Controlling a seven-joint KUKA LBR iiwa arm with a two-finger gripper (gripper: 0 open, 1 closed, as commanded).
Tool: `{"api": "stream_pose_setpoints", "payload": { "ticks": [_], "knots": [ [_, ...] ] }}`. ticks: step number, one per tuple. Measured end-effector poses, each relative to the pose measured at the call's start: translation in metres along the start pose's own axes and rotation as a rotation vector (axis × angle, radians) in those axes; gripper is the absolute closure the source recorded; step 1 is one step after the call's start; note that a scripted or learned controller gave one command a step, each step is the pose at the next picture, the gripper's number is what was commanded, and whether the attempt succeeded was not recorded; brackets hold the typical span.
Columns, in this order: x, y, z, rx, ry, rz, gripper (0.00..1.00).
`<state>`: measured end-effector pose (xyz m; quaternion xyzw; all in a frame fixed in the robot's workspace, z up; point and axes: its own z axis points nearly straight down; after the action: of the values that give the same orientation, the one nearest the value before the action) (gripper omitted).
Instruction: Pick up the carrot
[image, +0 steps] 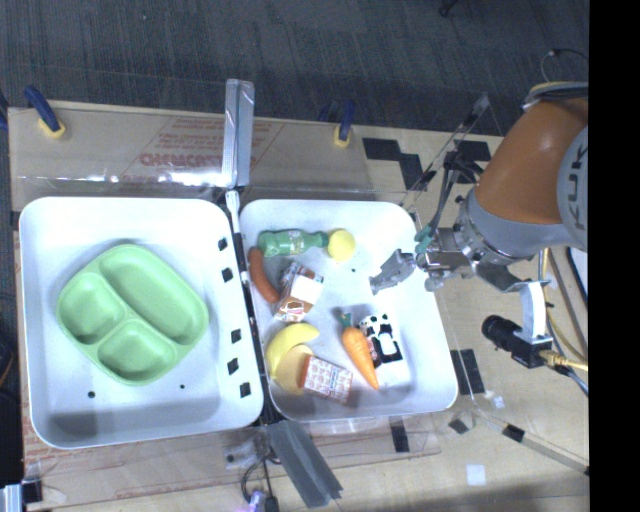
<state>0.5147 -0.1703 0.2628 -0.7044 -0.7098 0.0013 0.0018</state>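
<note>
Carrot (358, 356) lies in the right bin (432, 330), toward its front, tip pointing forward, touching a black-and-white carton (385, 348) on its right. I see the gripper (390, 271) above the bin's right side, well apart from the carrot, holding nothing. Its fingers appear slightly apart, though the view is blurred there. A green tray (133, 310) sits in the left bin (40, 330).

carrot (359, 357) hemmed by black-and-white carton (384, 345) and snack packet (327, 379), open from above
</note>
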Motion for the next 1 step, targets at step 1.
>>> {"api": "stream_pose_setpoints", "payload": {
  "ticks": [1],
  "knots": [
    [0.0447,-0.0327,0.1557,-0.015,0.000,-0.181,0.00]
  ]
}}
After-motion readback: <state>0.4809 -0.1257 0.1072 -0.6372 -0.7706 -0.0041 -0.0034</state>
